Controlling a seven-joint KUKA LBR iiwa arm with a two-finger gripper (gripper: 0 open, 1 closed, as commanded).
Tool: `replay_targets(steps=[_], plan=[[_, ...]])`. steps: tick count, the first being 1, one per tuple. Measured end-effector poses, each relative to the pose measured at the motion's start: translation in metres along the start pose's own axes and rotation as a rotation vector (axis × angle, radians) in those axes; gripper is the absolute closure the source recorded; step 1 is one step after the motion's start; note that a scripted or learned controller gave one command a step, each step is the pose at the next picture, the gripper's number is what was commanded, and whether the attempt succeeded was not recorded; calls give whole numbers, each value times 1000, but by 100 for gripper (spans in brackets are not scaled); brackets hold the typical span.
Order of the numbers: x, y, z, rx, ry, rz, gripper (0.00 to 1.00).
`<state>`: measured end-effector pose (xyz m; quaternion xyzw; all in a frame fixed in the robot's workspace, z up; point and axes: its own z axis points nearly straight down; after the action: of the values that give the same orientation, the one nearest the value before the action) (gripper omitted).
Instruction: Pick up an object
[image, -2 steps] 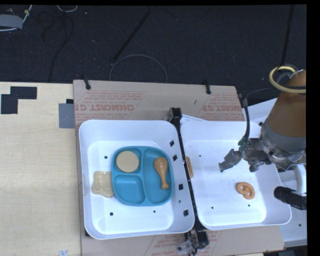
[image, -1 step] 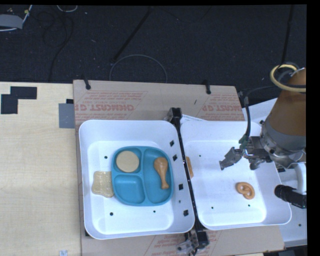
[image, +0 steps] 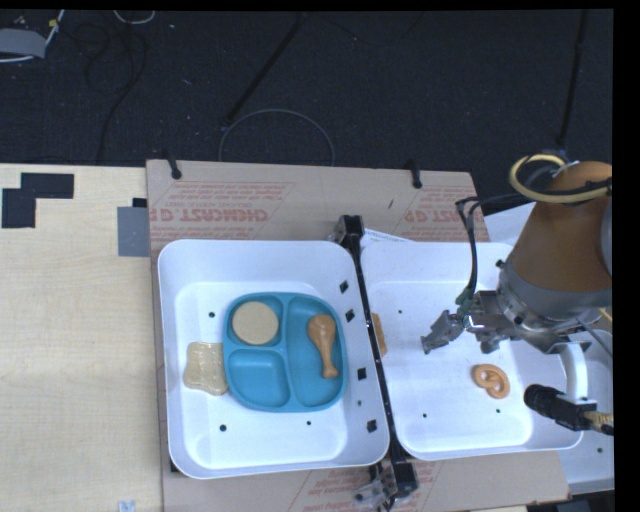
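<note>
Camera view: a toy pretzel (image: 490, 380) is judged light and rigid — best pinched across its loops; the gripper (image: 437, 336) is seen spread, nothing held.

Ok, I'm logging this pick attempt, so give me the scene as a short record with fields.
left bin: blue divided tray, pale flat item beside it
tray contents: round tan disc, drumstick
right bin: pretzel
arm: over right bin
pincer: above bin floor, left of pretzel, nothing seen between its fingers
finger state: cannot tell
</note>
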<state>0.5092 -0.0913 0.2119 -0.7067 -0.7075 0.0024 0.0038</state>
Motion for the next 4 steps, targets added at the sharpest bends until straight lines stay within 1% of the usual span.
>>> replay_targets(steps=[1,2,3,4], plan=[[6,5,46,-1,0,1,0],[12,4,90,-1,0,2,0],[10,5,78,-2,0,9,100],[5,5,16,-10,-2,2,100]])
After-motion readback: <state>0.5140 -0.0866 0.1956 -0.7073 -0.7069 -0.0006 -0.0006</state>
